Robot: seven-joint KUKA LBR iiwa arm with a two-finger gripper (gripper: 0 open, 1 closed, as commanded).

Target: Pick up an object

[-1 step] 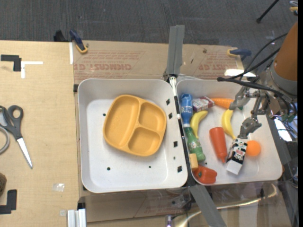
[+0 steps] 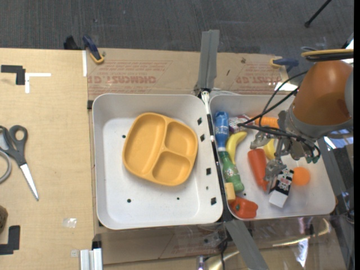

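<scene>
Step in hand, by judgement: approach to a grasp, nothing lifted yet. Gripper [image 2: 277, 172] low inside the right bin [image 2: 322, 206], poised over the clutter just at 3 o'clock of the carrot [image 2: 257, 167]. Fingers dark and tangled against cables; open or clenched cannot be told. No object seen between them, so no hold claimed.

Candidate objects, all in the right bin: carrot lying lengthwise at centre; black-and-white box [image 2: 281, 190] just at 5 o'clock of the gripper, touching or nearly touching it; orange ball [image 2: 301, 176] at 3 o'clock; banana [image 2: 234, 142] at 10 o'clock; blue bottle [image 2: 220, 124] and green bottle [image 2: 231, 172] along the bin's 9 o'clock wall; red pepper [image 2: 243, 207] at 7 o'clock. Left bin [image 2: 107, 167] carrying a yellow divided plate [image 2: 160, 148], well apart from the gripper.

Arm pose: orange band [image 2: 323, 94] above the bin's 2 o'clock corner, wrist angled down toward 8 o'clock.

Next move, by judgement: settle on one object, likely carrot or box, close squarely on it, then lift straight up. Risk: crowding, neighbours nudged or pinched together.

Scissors [image 2: 21, 156] on the tabletop at far 9 o'clock.
</scene>
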